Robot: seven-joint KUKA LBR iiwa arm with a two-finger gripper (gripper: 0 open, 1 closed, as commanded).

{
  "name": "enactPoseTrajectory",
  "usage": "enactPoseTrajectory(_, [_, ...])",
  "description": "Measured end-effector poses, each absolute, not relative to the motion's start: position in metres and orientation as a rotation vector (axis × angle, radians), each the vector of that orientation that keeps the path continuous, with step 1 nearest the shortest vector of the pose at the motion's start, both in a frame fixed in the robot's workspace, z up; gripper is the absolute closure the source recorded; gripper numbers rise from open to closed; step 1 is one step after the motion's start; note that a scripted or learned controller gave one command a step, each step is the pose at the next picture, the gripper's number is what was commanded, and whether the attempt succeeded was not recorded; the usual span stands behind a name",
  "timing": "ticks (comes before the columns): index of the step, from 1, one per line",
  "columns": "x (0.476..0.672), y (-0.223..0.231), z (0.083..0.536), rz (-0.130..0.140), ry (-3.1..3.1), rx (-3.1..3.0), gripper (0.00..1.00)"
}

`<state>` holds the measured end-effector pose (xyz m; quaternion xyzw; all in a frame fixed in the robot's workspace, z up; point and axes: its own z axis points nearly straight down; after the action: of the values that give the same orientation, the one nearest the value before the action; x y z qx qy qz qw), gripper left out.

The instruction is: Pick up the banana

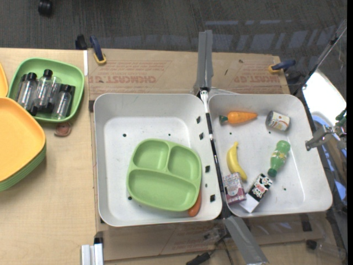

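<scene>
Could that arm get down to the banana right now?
Probably yes. The banana lies flat in the right bin with nothing on top and a little space all round.

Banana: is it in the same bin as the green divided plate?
No, the banana lies in the right bin beside the carrot and green bottle, while the green divided plate sits in the left bin.

Banana (pixel 235 161) was yellow; carrot (pixel 241 117) orange w/ green top. Divided plate (pixel 164 175) was lt. green, bins (pixel 110 126) white.
</scene>
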<state>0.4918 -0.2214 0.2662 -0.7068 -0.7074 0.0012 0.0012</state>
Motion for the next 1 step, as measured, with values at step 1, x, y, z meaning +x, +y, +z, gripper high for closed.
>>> enactPoseTrajectory(1, [0.5254, -0.1833, 0.1795, 0.002, -2.417, -2.005, 0.00])
